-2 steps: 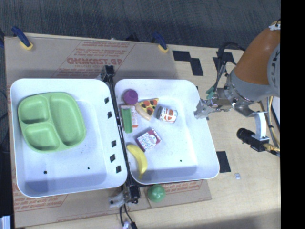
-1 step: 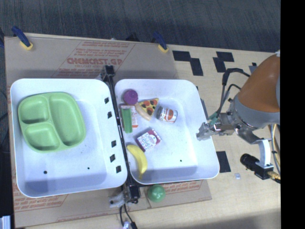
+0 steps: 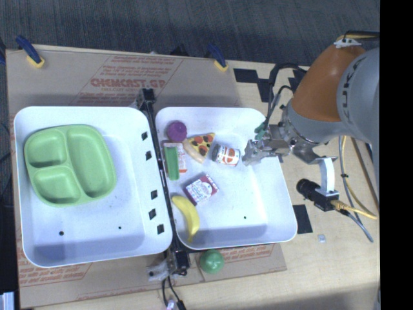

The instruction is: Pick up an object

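Fingers [image 3: 250,159] of the gripper [image 3: 252,152] look spread with nothing between them, right of centre, just beside the can [image 3: 226,154] in the right bin [image 3: 284,202]. Approach step, I judge; next comes shifting left over the can, descending, then closing.

Lying in the right bin [image 3: 274,199], all near its left and upper part: purple ball [image 3: 176,130] at top; pizza slice [image 3: 199,144] beside it; small can [image 3: 226,154] on its side, right of the slice; green-and-white packet [image 3: 173,159]; red packet [image 3: 201,190], tilted; banana [image 3: 186,215], lowest.
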`<move>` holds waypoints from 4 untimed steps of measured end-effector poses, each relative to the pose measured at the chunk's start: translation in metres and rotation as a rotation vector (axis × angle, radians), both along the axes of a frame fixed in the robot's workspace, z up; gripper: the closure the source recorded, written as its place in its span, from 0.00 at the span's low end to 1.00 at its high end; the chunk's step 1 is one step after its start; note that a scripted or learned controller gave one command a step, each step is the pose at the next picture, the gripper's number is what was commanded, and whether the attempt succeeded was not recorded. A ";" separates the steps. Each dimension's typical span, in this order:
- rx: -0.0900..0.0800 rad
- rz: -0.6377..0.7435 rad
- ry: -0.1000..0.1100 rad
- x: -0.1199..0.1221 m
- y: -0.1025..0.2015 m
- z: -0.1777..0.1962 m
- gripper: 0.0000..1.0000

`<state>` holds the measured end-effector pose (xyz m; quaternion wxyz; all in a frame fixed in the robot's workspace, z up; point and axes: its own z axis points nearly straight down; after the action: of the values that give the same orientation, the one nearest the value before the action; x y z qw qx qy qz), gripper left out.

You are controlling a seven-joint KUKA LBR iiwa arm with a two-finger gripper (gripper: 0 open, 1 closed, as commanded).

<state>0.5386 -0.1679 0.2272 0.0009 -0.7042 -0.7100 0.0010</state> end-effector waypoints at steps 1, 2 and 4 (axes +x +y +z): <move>0.000 -0.003 0.000 -0.058 -0.042 0.004 1.00; 0.001 -0.003 -0.003 -0.016 -0.043 0.016 1.00; 0.001 -0.003 -0.002 0.004 -0.038 0.016 1.00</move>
<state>0.5422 -0.2062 0.2437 0.0004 -0.7053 -0.7089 -0.0002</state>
